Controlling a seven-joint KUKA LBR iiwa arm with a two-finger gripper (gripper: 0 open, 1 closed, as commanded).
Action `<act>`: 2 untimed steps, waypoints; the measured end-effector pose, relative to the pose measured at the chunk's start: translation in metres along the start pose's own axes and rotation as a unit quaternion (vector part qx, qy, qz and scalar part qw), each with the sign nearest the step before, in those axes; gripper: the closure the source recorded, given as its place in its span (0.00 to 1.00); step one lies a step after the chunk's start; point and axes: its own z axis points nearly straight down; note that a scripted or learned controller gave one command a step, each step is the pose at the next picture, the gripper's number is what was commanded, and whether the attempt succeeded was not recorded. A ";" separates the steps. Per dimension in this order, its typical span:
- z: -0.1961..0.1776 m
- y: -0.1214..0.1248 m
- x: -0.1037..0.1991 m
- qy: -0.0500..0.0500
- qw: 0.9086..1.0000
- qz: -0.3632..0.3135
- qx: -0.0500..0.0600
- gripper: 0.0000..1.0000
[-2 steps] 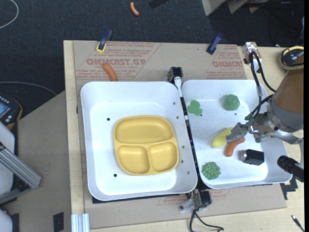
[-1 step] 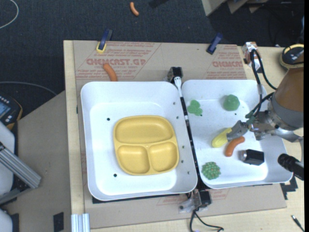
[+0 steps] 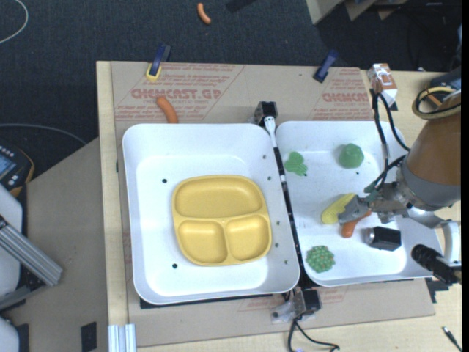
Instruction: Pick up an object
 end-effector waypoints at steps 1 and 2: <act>0.048 0.006 -0.007 0.000 1.000 0.000 -0.001 0.00; 0.066 0.005 -0.006 0.000 1.000 -0.001 -0.001 0.00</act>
